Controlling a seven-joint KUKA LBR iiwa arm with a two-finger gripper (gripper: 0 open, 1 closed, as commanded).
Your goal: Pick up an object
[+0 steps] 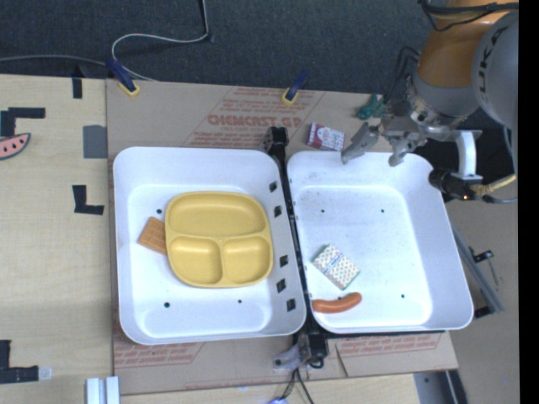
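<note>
The claw point(376, 148) hung over the far rim of the right bin point(438, 225), its two grey fingers point(357, 144) spread apart with nothing between them, the arm point(459, 53) reaching in from the right with its orange band above the wrist. In the right bin, a small patterned packet point(337, 267) lay tilted near the front left, and a sausage point(337, 302) lay just in front of it, close to the near wall; both were well apart from the claw. The left bin point(135, 225) held a yellow divided plate point(220, 237) with three compartments, and a brown flat piece point(153, 236) poked out from under its left edge. On the worktop point(50, 225) beyond the bins, a small dark red packet point(324, 136) lay on the cardboard just beside the claw's left finger.
</note>
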